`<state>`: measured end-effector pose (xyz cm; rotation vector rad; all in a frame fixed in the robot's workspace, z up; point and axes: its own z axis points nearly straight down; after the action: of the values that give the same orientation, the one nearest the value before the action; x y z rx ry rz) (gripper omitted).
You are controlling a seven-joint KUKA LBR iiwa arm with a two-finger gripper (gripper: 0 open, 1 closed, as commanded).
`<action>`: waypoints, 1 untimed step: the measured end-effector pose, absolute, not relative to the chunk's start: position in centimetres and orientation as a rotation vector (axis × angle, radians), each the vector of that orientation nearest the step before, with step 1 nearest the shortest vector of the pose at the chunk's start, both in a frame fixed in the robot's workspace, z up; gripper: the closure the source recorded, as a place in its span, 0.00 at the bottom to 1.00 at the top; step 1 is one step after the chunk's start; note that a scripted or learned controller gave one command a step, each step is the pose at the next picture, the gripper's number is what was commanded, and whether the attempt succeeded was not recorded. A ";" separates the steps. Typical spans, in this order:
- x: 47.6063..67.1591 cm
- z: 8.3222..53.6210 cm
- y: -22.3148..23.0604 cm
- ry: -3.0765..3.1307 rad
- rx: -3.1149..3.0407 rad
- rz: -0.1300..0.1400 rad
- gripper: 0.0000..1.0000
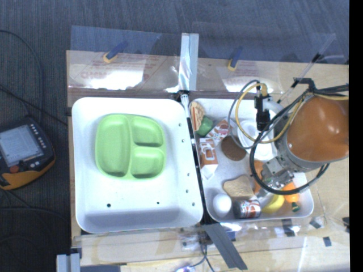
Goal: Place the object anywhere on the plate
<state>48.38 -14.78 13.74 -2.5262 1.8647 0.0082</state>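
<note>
A light green plate (130, 145) with three compartments lies in the left white bin (102, 211); nothing is on it. The right bin (303, 208) holds several toy food items. My gripper (276, 178) hangs low over the right bin's near right part, under the orange band of the arm (317, 129) and behind looping cables. It sits just above a yellow banana (274, 203) and an orange piece (289, 189), right of a bread slice (238, 186). Whether it touches any of them is hidden.
Also in the right bin: a brown round piece (232, 148), a red and white carton (209, 150), a green piece (205, 125), a hot dog (197, 116), a white egg (221, 204) and a can (248, 209). A pendant (22, 149) lies on the floor at left.
</note>
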 end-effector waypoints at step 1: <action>55.8 12.5 -8.7 1.854 -2.531 0.011 1.00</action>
<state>55.79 -8.69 12.55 -2.5314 1.8542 0.0107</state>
